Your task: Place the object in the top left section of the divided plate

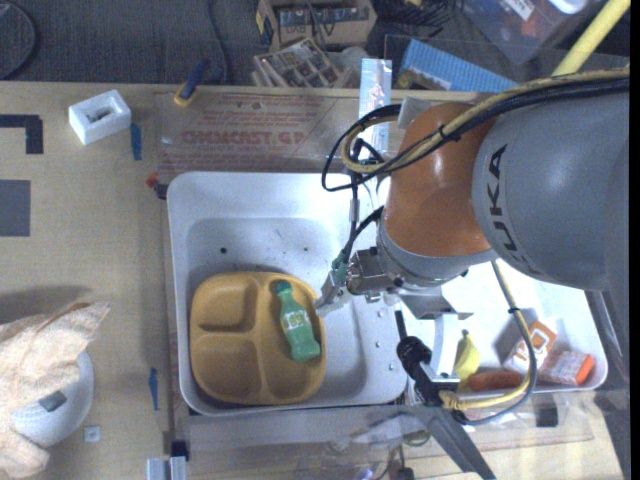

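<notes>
**A:** What lies at the far left?

**B:** A crumpled cloth point(45, 343) over a pale bowl point(50, 408) on the bench, and further back a small white box point(99, 116). Both are well apart from me.

**A:** And then?

**B:** Then comes the left bin point(250, 193), white and shallow. A yellow divided plate point(235, 353) sits in its near half.

**A:** Where is the object?

**B:** A green bottle point(298, 326) with a pale label lies flat on the right side of the plate, cap pointing to the far end. It is beside the top left section, and I see nothing lying in that section.

**A:** And you?

**B:** My gripper point(333, 290) hangs just beside the plate's right rim, near the bottle's cap end, with its tip slanting toward the plate. I hold nothing that I can see. The bottle rests on the plate, apart from me. Whether I am spread or pressed together I cannot tell from this angle.

**A:** What is to your right?

**B:** My orange band point(440, 198) and grey body cover much of the right bin point(470, 283). At its near edge lie a small banana point(466, 356), a reddish long thing point(490, 378) just beside it, and an orange packet point(570, 366) further right
</notes>
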{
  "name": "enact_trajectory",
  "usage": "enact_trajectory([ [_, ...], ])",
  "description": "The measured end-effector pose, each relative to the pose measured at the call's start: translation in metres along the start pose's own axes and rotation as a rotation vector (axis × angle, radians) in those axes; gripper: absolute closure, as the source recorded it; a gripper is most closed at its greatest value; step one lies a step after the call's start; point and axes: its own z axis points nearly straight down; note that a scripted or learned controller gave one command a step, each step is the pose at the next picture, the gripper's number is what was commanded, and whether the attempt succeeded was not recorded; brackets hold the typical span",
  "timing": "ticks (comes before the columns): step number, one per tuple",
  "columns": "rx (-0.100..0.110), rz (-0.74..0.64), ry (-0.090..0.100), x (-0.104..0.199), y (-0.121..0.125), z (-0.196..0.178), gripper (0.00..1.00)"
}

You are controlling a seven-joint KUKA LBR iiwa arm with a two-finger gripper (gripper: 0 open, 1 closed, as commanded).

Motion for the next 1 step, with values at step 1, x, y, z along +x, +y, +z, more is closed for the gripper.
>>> enact_trajectory([
  [1, -0.002, 0.198, 0.000, 0.0554, 0.0103, 0.1115, 0.00],
])
